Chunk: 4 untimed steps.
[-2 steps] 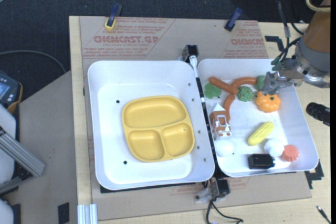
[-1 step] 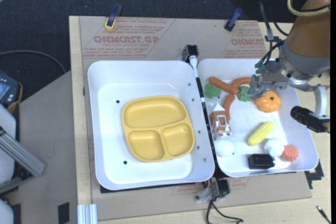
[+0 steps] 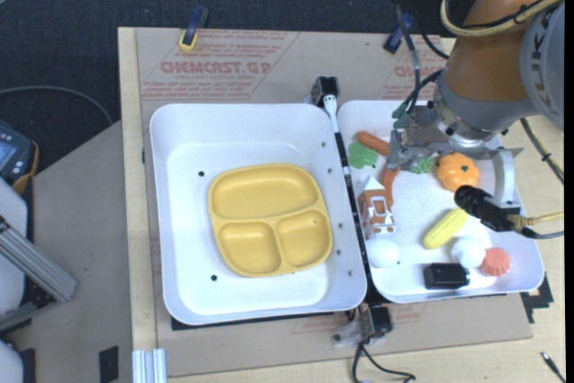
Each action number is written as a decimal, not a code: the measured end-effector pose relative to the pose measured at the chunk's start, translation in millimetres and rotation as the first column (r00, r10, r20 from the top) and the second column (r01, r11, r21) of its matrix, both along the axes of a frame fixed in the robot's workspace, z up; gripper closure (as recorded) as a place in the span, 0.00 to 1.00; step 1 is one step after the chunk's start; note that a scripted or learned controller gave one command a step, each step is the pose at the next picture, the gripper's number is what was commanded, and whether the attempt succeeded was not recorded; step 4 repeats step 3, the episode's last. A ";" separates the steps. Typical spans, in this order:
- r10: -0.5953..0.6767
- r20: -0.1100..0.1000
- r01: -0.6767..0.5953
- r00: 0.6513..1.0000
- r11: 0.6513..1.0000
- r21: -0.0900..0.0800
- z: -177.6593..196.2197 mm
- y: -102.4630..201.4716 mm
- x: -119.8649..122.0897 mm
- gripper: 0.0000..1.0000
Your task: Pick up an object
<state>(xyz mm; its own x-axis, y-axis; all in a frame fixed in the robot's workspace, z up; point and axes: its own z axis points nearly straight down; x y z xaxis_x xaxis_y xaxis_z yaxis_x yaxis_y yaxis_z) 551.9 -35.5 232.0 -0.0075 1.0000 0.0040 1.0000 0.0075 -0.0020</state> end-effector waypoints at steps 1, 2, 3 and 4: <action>-0.003 -0.002 0.003 1.000 1.000 -0.002 -15.9 52.9 -1.2 1.00; -0.005 -0.001 0.005 1.000 1.000 -0.003 -16.8 71.8 -1.2 1.00; -0.006 0.000 0.006 1.000 1.000 -0.003 -11.9 78.6 -6.0 1.00; -0.006 0.000 0.006 1.000 1.000 -0.003 -11.9 78.6 -6.0 1.00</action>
